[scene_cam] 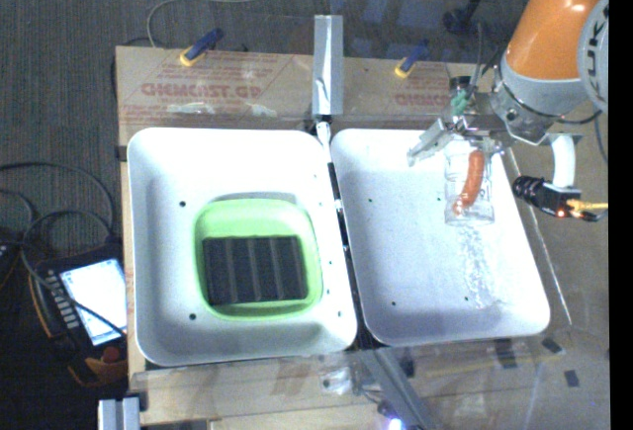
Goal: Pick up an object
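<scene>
The pincer (473, 156) hangs over the far part of the right bin (396, 250), below the arm's (554, 33) orange band and grey wrist. A clear, bottle-like object (469, 189) with an orange piece inside hangs straight down from it, its top seeming to sit between the fingers, so the pincer looks clenched on the object, though the clear plastic makes the contact hard to read. A silvery finger (427, 141) juts out to the left of it. The object appears lifted above the bin floor, near the bin's far right corner. Below it, a faint glinting streak (477, 270) runs down the bin floor toward the near edge.

The left bin (158, 181) touches the right one along the middle seam. In it lies 1 green tray (259, 265) with a dark ribbed inset, toward the near side. Both bins rest on a brown board (218, 87), with 2 blue-and-yellow clamps (201, 46) at its far edge. A tablet (89, 295) lies on the floor at the left.
</scene>
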Motion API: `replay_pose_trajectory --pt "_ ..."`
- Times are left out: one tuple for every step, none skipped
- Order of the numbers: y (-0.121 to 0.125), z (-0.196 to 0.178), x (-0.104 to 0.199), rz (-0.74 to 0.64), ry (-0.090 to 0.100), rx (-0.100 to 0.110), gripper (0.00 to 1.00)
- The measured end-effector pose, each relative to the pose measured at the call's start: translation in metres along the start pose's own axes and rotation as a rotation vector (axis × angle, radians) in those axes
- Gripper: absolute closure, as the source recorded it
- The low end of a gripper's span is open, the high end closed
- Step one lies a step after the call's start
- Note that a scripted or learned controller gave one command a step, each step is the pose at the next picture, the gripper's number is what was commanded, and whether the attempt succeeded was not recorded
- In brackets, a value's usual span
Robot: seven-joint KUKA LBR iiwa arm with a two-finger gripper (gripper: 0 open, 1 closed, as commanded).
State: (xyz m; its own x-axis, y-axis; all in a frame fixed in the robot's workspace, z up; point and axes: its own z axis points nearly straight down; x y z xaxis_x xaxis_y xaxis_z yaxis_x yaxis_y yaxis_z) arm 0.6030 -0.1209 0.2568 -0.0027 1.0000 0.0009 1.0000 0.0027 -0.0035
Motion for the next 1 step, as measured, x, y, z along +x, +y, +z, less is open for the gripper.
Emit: replay_pose_trajectory --pt "0.0171 0.0775 -0.0983 -0.005 -0.003 0.001 0.00"
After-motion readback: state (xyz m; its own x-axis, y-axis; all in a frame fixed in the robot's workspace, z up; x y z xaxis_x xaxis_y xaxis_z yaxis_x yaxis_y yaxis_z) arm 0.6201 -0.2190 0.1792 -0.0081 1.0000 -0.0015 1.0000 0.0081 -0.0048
